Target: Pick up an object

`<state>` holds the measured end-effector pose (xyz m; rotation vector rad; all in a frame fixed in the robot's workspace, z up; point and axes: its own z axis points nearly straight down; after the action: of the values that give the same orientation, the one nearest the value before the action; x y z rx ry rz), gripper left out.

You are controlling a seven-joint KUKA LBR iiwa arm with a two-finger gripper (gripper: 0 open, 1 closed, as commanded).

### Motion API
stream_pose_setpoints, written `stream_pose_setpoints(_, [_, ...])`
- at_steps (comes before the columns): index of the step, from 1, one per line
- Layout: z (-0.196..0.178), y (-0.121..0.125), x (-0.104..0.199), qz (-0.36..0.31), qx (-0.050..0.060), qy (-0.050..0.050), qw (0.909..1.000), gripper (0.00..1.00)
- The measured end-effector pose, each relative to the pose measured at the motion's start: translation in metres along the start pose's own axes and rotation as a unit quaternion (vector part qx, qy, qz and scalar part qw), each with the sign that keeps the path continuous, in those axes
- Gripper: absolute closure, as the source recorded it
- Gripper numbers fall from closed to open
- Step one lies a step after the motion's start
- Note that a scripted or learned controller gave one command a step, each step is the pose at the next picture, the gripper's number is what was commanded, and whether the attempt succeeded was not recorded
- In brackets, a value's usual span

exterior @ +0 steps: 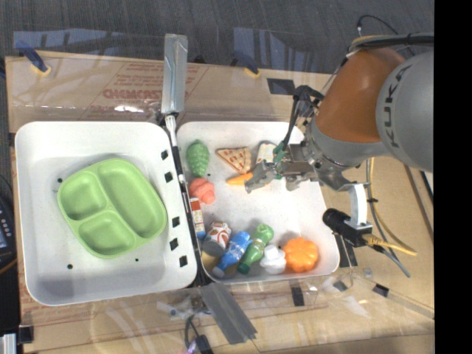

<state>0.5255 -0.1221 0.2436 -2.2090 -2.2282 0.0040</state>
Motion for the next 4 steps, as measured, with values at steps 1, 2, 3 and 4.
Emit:
stream_pose_setpoints(1, [-0.018,0.037,0.013,-0.126,-0.003,-0.001,0.9920,0.00])
stream_pose_setpoints(2, [0.072,0.063,-0.053,-0.127,0.001,0.000,0.9918,0.00])
stream_pose_setpoints(3, [0.141,0.104,-0.089,-0.172,-0.009,-0.004,0.9851,0.00])
stream_pose_setpoints(4, [0.151,0.089,-0.041,-0.225,-0.001,0.000,0.9742,0.00])
